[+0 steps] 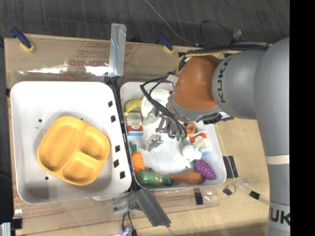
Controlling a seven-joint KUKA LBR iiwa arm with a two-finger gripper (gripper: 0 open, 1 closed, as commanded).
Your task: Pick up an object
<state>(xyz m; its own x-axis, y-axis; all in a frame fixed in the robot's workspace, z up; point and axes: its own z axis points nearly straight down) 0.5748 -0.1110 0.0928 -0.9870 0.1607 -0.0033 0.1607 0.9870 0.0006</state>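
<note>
Over the right bin (219, 154), the grey arm (246, 82) is reaching down, its gripper (158, 137) hanging just above bare floor with fingers slightly spread, pinching nothing. Beside it, a yellow tray (74, 149) is filling the left bin (24, 132). Purple grapes (205, 168) are lying near the right bin's front corner.

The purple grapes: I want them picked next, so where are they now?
In the camera view, the purple grapes lie in the right bin, at its near right corner, just right of the drumstick and below the small white bottle.
</note>
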